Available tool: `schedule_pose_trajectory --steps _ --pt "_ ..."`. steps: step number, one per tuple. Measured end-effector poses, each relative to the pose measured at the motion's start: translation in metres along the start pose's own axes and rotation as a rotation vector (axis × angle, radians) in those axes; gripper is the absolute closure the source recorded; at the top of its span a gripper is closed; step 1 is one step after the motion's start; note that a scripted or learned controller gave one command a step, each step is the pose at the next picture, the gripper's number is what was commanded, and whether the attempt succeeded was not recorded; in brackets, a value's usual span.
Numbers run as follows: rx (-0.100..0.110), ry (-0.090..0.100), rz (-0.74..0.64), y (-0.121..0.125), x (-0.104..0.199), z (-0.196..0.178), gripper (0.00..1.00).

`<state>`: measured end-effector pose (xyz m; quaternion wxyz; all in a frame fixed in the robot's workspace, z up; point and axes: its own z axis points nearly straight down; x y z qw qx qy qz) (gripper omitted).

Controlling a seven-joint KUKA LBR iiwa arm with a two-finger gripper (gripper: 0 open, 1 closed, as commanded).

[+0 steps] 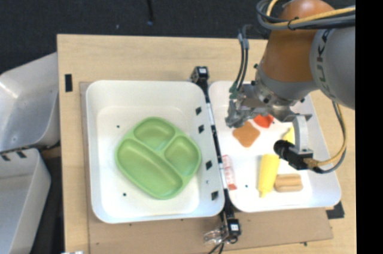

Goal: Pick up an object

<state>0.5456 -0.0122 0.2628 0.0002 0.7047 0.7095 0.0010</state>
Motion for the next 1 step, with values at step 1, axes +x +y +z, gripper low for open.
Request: schedule_pose_trajectory --steps 1 --pt "0.002 0.0 0.001 -0.0074 0.0469 0.0153 1.0"
